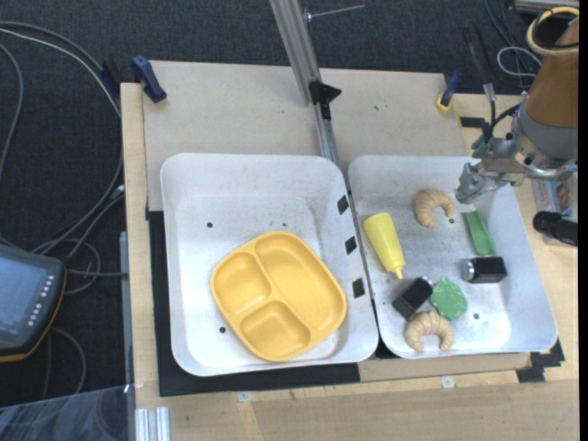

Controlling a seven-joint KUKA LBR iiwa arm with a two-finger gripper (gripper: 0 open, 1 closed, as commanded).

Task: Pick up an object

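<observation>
The right bin [514, 333] holds several small items. A tan croissant [432, 207] lies near its back, and a yellow squeeze bottle [386, 243] lies by the left wall. A green bar [478, 231] and a black block [485, 269] sit toward the right. At the front are another black block [412, 296], a green leaf-shaped piece [448, 298] and a second croissant [430, 331]. My gripper [467, 187] hangs over the bin's back right part, just right of the first croissant and above the green bar's top end. Nothing is seen held in it.
The left bin [184, 191] holds a yellow divided plate [278, 294]. A metal pole [299, 35] slants up from between the bins. Blue clamps [147, 76] sit at the bench's back corners. Cables lie on the floor to the left.
</observation>
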